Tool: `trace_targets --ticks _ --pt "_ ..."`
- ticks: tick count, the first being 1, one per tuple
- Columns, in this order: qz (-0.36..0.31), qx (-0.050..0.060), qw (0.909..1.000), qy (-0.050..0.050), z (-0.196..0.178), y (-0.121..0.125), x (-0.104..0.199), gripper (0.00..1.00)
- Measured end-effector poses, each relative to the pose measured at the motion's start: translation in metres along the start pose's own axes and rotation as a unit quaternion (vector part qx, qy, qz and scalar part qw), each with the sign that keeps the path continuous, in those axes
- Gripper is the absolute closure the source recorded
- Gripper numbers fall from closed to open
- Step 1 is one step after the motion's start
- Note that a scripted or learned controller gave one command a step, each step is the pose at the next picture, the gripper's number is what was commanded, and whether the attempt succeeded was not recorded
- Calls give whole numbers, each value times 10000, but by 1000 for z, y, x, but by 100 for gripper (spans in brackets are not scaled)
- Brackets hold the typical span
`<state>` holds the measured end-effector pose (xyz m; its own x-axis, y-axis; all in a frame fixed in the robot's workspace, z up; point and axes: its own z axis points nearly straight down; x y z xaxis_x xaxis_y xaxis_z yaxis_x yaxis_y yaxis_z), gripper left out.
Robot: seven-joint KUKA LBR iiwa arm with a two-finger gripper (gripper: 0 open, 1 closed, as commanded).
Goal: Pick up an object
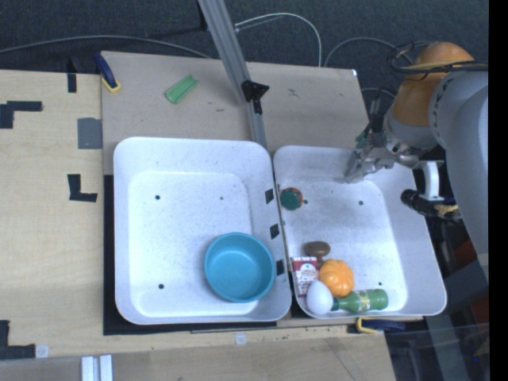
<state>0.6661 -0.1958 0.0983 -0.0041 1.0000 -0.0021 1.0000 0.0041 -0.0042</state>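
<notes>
Bench with 2 shallow white bins set side by side, seen from above at a slant. The right bin [413,248] is taken as the landmark. Its far edge is overhung by the gripper [355,170], which is carried on the grey arm [464,133] with an orange band [421,82] entering from the right. Whether the gripper is spread or pressed together cannot be told at this resolution, and no object is seen between its tips.

Inside the right bin, 6 objects are shown. A small green-and-red ball [291,198] lies near the bin's left wall, apart from the others and nearest the gripper. A brown piece [317,249] lies closer to the near edge. Clustered in the near left corner are a red-and-white packet [304,274], an orange fruit [336,277], a white egg [319,298] and a green bottle [363,300] lying on its side; the egg is touched by the orange fruit and by the bottle's end.

Left of the right bin, the left bin [159,165] holds a blue bowl [239,267] in its near right corner. Beyond the 2 bins, a green block [180,89] rests on the bench [317,105].
</notes>
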Motion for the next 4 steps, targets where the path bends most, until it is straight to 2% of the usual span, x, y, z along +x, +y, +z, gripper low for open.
trace_targets --ticks 1,3,4 --pt "9 -37 10000 9 -45 6 6 100" --pt "12 -37 10000 7 -124 6 1 100" --pt "-12 -23 10000 17 -135 9 56 100"
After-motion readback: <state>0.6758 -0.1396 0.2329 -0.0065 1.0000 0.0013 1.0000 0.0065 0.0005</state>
